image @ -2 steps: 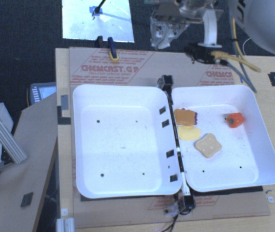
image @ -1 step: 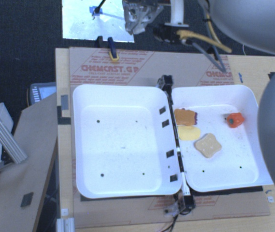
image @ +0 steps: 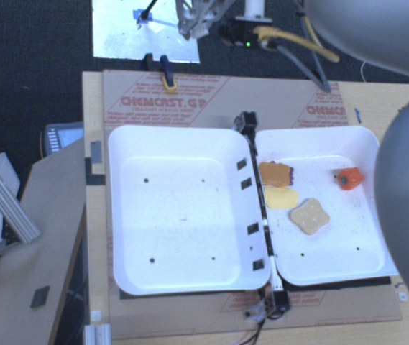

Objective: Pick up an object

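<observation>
Bins sit side by side on a brown sheet printed with red lettering, seen from the one camera above. The left bin and the right bin are both white and shallow, and their inner walls meet along a seam held by small black clips.

All the loose things lie in the right bin. An orange-brown piece with a purple edge sits close against the seam, toward the bin's far half. A flat yellow piece lies just below it in the picture, touching it or nearly so. A tan piece shaped like a slice of toast rests just beside the yellow one, nearer the bin's middle. A small orange-red object lies apart from these three, over toward the right wall.

The gripper hangs well beyond the bins, over a shiny pale panel at the top of the picture, far from every item. Nothing is visibly held in it, and I cannot tell from here whether it is open or closed. The grey arm looms large and blurred across the upper right and down the right side, covering the right bin's outer edge.

A yellow-and-blue clamp grips the sheet's far edge.
</observation>
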Motion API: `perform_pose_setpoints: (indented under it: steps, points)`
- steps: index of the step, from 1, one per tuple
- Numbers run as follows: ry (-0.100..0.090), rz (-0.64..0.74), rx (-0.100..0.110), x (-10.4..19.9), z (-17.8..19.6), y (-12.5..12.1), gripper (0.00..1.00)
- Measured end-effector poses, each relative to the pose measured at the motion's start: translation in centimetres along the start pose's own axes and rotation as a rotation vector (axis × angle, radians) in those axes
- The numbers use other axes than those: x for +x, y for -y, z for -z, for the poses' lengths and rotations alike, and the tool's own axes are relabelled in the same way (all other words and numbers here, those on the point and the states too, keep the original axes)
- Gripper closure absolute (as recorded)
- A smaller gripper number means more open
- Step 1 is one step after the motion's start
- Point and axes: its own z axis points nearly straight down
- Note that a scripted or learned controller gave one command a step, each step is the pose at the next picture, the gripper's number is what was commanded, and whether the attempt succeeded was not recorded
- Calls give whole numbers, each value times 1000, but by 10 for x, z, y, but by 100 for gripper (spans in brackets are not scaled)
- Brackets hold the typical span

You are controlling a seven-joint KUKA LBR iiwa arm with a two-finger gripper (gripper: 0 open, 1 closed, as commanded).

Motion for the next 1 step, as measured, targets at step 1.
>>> perform_pose_setpoints:
  steps: [1]
  points:
    - [1,1,0,-1,33,0,100]
